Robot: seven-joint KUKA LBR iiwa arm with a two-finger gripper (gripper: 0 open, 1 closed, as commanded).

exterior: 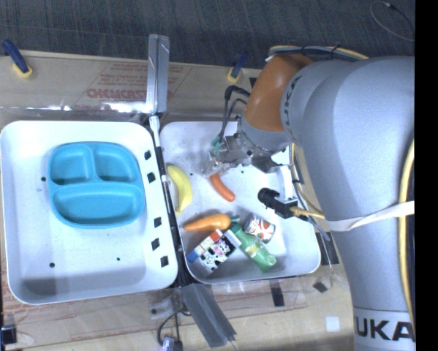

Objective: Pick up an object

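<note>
Over the right bin (182, 141), the arm (350, 123) comes in from the right side of the view and takes up a big chunk of it. The fat grey body sits low on the right, then it bends up and over so the orange band (273, 93) is near the bin's far edge. From there the wrist tips down and to the left, which puts the end effector (229, 152) low over the far half of that bin, pointing at the floor of it. Honestly can't tell if the end effector is spread or pressed together, that bit is just a dark jumble from this angle, and I can't see anything pinched in it.

Stuff it could grab is all in that same right bin. A little orange-red sausage (221, 187) lies just beside the end effector, on the near side of it. A banana (179, 186) sits against the left wall. Closer to the near edge there's a carrot (206, 222), a black-and-white box (213, 251), a green bottle (252, 248) and a small can (259, 229), all bunched together and touching or nearly so.

Left bin (28, 218) holds a blue divided plate (96, 183), lying flat toward the far side. Both bins sit side by side on the table (72, 79).
</note>
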